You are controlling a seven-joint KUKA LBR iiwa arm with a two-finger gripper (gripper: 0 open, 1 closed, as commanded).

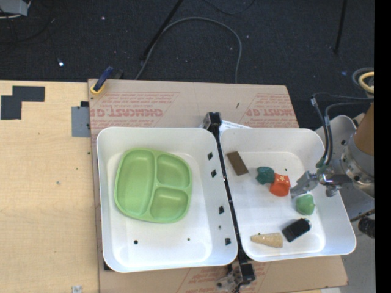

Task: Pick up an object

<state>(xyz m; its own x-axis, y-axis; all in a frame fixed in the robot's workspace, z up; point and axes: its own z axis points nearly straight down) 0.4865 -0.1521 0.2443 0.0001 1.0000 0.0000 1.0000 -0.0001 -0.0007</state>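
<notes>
We're looking down on two white bins on a cardboard sheet point(183, 105) printed with red lettering, a pale wooden bench point(43, 194) to the left and dark carpet point(183, 35) with trailing cables beyond. The left bin point(107, 243) holds a green divided plate point(153, 185). In the right bin point(330, 246) we see a brown block point(237, 162) at the far left, a teal lump point(265, 175) touching an orange piece point(280, 185), a green ball point(305, 204), a black block point(296, 229) and a tan wedge point(267, 240) along the near side. The gripper point(303, 187) reaches in from the right, just above the green ball; we cannot tell how it stands, and nothing shows in it.
</notes>
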